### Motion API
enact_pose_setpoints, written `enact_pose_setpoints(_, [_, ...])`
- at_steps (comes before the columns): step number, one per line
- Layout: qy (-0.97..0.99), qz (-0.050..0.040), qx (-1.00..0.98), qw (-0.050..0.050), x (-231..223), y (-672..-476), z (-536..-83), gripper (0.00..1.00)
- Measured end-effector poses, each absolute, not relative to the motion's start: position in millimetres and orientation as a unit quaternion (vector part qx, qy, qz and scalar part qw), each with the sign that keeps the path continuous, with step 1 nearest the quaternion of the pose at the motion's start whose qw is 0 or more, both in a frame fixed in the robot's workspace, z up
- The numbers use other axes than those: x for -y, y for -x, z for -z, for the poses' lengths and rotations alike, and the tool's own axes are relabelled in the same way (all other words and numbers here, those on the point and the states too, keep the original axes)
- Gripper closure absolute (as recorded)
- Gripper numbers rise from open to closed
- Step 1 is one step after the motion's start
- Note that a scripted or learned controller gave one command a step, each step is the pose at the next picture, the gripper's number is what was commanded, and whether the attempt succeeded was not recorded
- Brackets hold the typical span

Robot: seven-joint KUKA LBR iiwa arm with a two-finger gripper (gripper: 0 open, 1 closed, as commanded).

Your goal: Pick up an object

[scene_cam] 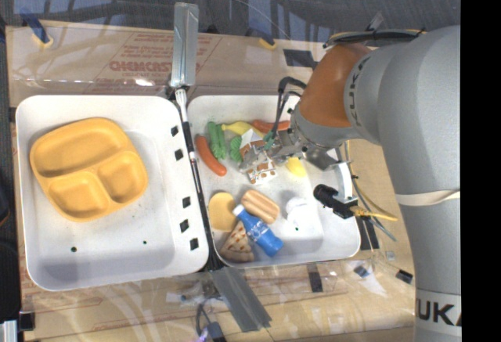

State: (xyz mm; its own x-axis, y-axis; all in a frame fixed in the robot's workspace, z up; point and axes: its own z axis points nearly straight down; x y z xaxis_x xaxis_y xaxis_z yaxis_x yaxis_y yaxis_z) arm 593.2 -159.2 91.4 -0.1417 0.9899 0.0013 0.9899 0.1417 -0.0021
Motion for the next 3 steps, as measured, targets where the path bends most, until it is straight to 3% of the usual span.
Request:
enact_pose_setpoints(1, [0.654, -0.002, 0.757, 0.003, 159.4, -592.0, -100.3, 1.0])
enact_pose_setpoints(2, [0.651, -0.0008, 0.759, 0.001, 139.4, -597.2, -118.1, 1.0])
enact_pose_setpoints(3, [0.727, -0.0005, 0.687, 0.001, 70.4, -603.1, -192.4, 1.0])
